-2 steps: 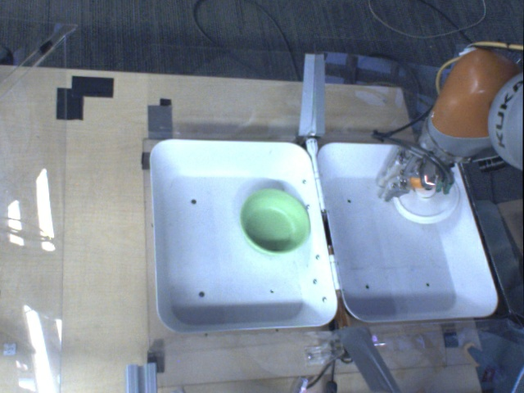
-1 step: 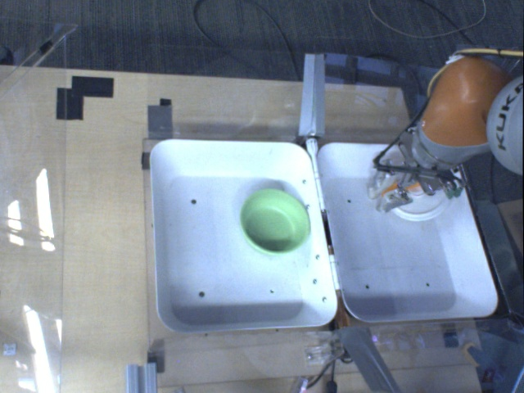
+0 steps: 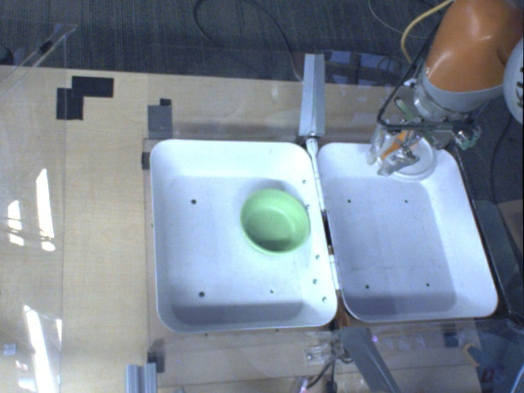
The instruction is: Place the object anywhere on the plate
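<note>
We see the plate [image 3: 275, 220], pale green, round and shallow with a raised rim, sitting in the left bin [image 3: 188, 244] a little right of centre, close to the wall shared with the right bin [image 3: 409, 252]. Over at the far end of the right bin, the gripper [image 3: 395, 155] hangs low, under the arm's orange band [image 3: 467, 39]. Something small and orange shows among its fingers, but we can't tell what it is, or whether the fingers are apart or together. Open white floor stretches from the gripper down the right bin, and left of the plate too.
</note>
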Robot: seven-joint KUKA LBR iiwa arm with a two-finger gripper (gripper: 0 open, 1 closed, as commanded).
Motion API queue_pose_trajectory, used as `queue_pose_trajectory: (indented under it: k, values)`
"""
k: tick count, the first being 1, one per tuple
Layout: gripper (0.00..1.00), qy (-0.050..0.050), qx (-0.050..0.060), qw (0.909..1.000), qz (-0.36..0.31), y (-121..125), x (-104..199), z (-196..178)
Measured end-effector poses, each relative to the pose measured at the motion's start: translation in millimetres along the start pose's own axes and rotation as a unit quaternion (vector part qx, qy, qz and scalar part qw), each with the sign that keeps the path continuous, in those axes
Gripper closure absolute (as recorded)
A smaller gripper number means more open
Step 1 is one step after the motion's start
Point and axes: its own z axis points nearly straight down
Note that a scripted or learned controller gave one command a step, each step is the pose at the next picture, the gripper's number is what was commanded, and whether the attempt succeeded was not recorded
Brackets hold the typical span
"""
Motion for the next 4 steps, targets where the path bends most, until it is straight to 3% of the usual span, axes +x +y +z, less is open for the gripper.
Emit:
queue_pose_trajectory:
  k: [1, 2, 3, 4]
  values:
    - [1.0, 0.002, -0.002, 0.9997, -0.023, 52.6, 49.8, -11.0]
    - [1.0, 0.003, -0.003, 0.9934, -0.115, 51.3, -7.3, 22.2]
    - [1.0, 0.002, -0.003, 0.9904, -0.138, 97.3, 13.5, 1.1]
    - [1.0, 0.001, -0.003, 0.9455, -0.326, 162.2, -13.2, 20.4]
